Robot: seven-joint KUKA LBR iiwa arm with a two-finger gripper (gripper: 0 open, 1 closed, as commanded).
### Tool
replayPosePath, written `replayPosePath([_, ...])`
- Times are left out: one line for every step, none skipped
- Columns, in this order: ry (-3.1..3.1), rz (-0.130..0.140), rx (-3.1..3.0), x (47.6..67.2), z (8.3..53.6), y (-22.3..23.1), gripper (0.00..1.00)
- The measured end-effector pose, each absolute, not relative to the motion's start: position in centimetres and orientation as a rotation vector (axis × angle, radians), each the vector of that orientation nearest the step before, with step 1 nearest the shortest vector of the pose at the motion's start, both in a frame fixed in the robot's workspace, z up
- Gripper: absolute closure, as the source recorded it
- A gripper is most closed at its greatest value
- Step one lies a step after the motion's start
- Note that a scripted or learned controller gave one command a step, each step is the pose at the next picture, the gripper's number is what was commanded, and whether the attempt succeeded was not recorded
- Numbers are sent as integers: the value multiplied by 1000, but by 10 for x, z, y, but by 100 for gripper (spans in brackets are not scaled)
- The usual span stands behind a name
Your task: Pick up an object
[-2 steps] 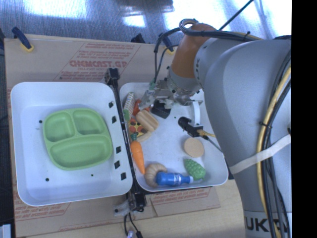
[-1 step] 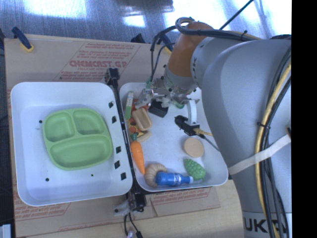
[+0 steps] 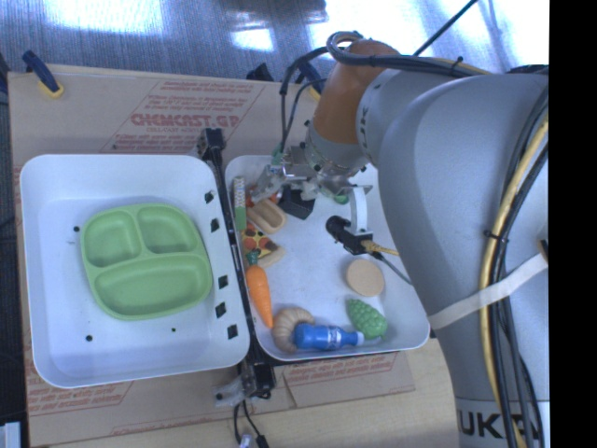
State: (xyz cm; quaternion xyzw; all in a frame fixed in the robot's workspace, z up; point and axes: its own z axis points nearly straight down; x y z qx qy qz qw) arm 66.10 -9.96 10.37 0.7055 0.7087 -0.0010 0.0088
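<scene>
My gripper (image 3: 295, 187) hangs low over the far left corner of the right bin (image 3: 308, 269), with the grey arm reaching in from the right. Just left of it and below lies a tan hot-dog bun (image 3: 265, 217). A small pizza-slice toy (image 3: 256, 245) and an orange carrot (image 3: 260, 293) lie along the bin's left wall. At the near end rest a croissant (image 3: 288, 322), a blue bottle (image 3: 323, 337) and a green bumpy piece (image 3: 367, 317). A round tan cookie (image 3: 365, 277) sits at the right. Nothing shows as held.
The left bin (image 3: 47, 250) holds a green divided plate (image 3: 145, 259). A black divider with clips (image 3: 224, 241) runs between the bins. Cardboard (image 3: 177, 110) lies under both bins, and the arm's bulk covers the right bin's right side.
</scene>
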Motion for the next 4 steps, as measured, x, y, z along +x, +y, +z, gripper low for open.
replayPosePath([2227,10,2208,662,103,-107,0])
replayPosePath([2227,9,2207,662,103,-106,0])
replayPosePath([2230,13,2209,662,102,-108,0])
replayPosePath([2214,-2,2203,661,103,-99,0])
